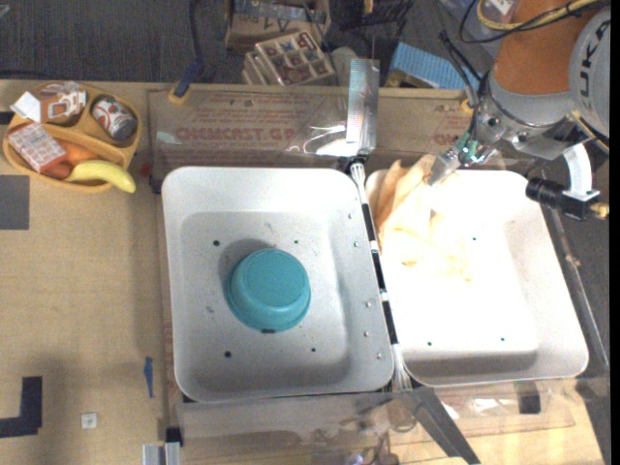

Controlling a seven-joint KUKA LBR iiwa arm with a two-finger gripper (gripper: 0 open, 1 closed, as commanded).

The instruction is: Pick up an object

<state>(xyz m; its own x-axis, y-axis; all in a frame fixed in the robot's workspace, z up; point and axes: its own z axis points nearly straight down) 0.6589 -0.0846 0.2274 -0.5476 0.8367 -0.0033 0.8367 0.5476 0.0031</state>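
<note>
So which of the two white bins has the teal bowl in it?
The left bin, the one farther from the arm. The teal bowl sits upside down near its middle; the gripper is over the right bin's far edge.

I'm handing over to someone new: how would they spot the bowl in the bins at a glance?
Find the two white bins side by side and take the left bin. The bowl sits upside down near the middle of its floor. It is round and teal, the one solid block of colour there; the right bin holds pale yellowish pieces instead.
</note>
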